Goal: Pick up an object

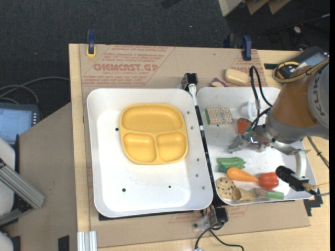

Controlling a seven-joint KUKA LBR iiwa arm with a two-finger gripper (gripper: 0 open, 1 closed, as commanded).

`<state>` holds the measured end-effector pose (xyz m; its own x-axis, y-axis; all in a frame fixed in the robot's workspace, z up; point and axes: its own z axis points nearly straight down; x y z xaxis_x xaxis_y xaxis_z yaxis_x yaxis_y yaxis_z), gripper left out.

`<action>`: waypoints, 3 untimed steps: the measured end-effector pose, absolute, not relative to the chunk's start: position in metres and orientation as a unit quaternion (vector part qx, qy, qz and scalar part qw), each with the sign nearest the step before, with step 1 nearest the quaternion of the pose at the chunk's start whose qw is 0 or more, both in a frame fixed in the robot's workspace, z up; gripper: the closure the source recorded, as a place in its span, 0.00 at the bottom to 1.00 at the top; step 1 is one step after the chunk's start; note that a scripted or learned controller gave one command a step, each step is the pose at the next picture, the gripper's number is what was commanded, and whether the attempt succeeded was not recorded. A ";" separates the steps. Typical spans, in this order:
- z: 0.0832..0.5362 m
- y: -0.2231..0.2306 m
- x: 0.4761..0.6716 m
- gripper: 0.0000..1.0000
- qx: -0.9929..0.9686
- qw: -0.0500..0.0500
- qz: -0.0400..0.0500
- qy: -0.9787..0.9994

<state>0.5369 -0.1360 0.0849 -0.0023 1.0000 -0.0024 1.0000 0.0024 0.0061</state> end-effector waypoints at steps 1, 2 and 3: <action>0.085 -0.150 0.613 0.00 0.706 0.004 0.002 0.708; 0.095 -0.150 0.609 1.00 0.707 0.002 0.001 0.707; 0.191 -0.062 0.596 1.00 0.704 0.003 0.004 0.710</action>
